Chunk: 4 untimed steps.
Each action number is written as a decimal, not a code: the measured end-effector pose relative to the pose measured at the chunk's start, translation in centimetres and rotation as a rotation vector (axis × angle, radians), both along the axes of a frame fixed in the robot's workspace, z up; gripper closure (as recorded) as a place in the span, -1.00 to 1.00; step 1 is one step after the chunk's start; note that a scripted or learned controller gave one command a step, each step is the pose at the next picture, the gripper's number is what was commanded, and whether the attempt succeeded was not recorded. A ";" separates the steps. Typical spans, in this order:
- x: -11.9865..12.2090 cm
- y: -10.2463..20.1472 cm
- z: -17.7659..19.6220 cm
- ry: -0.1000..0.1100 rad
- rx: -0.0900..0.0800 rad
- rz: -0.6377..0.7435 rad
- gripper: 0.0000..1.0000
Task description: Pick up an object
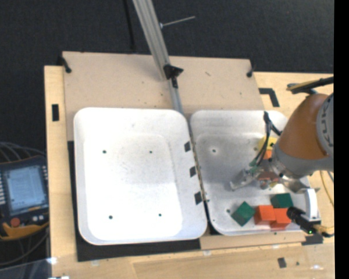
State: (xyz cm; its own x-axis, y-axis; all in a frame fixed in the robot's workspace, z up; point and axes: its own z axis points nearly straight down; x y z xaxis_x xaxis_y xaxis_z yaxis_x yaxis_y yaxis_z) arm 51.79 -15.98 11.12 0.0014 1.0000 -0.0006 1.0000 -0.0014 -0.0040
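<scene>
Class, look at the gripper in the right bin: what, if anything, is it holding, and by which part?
It cannot be told: the gripper hangs low over the right bin, above the green block.

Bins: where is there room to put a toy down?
The left bin has a wide bare floor. In the right bin, the upper left part is bare. It is crowded at the lower right, by the green block, orange block and gripper.

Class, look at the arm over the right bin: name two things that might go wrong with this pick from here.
1. The gripper hangs over bare bin floor, apart from the green block, so it may close on nothing.
2. The green block, orange block and dark green block sit crowded near the right bin front wall; a descent there may knock neighbours.
</scene>
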 end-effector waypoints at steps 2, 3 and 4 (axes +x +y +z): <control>0.3 -1.1 7.3 -0.012 -0.002 -0.006 1.00; 1.0 -1.9 12.1 -0.011 -0.002 0.004 1.00; 1.1 -2.0 14.4 -0.008 -0.001 0.005 1.00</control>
